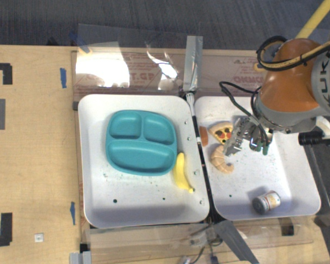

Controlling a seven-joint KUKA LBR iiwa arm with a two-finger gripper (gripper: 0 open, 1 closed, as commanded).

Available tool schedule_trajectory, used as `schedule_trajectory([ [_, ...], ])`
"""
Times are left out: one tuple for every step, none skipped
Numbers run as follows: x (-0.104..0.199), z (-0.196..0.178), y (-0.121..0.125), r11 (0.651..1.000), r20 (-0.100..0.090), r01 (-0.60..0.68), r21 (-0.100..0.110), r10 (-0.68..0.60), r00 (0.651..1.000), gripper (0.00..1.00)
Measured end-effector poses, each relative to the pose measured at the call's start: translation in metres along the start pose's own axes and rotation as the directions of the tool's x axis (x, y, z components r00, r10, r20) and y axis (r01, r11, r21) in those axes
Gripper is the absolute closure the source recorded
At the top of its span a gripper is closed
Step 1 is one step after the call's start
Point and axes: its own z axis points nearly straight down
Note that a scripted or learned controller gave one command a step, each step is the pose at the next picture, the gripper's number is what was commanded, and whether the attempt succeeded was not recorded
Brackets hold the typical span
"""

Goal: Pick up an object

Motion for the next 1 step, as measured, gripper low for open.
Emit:
schedule_trajectory([
  [0.1055, -0.0426, 0.0579, 0.97, -0.007, 0.244, 0.001, -0.244, 0.97, 1.0],
])
